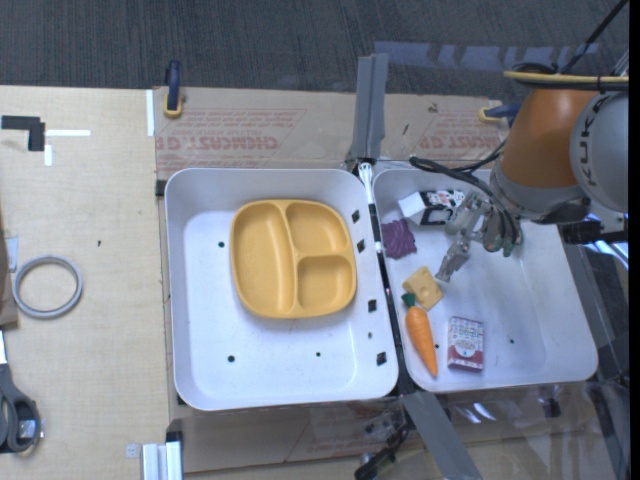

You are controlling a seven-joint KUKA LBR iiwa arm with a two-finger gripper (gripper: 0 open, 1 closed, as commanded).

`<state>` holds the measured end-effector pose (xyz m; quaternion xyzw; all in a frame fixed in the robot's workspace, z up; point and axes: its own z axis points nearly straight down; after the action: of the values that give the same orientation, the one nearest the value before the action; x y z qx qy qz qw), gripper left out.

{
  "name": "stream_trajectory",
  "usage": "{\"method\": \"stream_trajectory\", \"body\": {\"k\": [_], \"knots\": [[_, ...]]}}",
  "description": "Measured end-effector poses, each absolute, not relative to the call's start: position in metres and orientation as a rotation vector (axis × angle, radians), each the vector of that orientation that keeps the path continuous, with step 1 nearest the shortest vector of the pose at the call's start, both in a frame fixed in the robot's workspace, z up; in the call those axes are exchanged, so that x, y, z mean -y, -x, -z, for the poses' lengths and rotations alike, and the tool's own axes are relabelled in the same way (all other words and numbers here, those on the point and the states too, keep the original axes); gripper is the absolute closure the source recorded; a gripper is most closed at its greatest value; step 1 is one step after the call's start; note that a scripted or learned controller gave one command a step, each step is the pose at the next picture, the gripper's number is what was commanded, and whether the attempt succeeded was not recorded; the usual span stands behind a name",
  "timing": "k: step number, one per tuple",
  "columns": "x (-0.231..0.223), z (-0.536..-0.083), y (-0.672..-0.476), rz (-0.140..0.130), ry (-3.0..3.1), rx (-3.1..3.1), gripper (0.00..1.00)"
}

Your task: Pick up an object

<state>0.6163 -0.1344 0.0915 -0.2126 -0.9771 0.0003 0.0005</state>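
Two shallow white bins sit side by side on a pale wood bench [90,368], with dark grey carpet [250,18] across the top of the view. Far left on the bench: a black bracket [28,128] with a strip of white tape beside it, a grey tape roll [45,286] lying flat, and scissor handles [15,418] at the lower edge. A sheet of printed brown cardboard [250,133] lies behind the bins, pinned at its left corner by a clamp with a blue handle [173,88].

Left bin [200,368]: a yellow divided plate [294,258] with three compartments, lying flat a little above centre.

A grey upright bar [370,108] stands at the seam between the bins.

Right bin [560,358]: along its left side, from back to front, a purple object [398,238], a small yellow block [424,288], then an orange carrot [422,340] pointing toward the front wall. A small red-and-white box [466,344] lies just right of the carrot. A white and black item [428,206] rests near the back wall.

The gripper [470,240] hangs over the back half of the right bin, near the yellow block but apart from it. Its fingers [452,260] stand spread, nothing between them. The arm [560,138], grey with its orange band, enters from the right.
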Motion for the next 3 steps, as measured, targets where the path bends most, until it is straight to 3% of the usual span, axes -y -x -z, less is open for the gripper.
{"method": "stream_trajectory", "body": {"k": [1, 2, 3], "knots": [[0.125, -0.124, -0.611, -0.001, 0.694, 3.069, 0.00], [0.170, -0.158, -0.640, -0.002, 0.027, 3.149, 0.00], [0.210, -0.228, -0.655, -0.003, -0.355, 3.129, 0.00]]}}
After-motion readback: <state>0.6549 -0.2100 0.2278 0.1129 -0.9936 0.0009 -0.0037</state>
